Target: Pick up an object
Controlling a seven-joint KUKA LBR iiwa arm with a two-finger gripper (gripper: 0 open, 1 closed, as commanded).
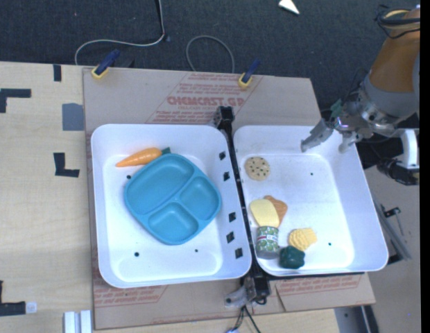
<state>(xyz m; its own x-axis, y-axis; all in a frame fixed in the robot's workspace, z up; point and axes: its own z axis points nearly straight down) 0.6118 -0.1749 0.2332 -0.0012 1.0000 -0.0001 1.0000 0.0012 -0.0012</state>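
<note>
Green toy [292, 257] near rim; pincer [331, 139] spread above corner.

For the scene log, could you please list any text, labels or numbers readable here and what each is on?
Red print on the cardboard sheet under the bins: reads roughly "CHEMCAST GP", blurred, uncertain.
Repeated red print at the cardboard's lower edge: too small to read.
Small can label: too blurred to read.
</note>
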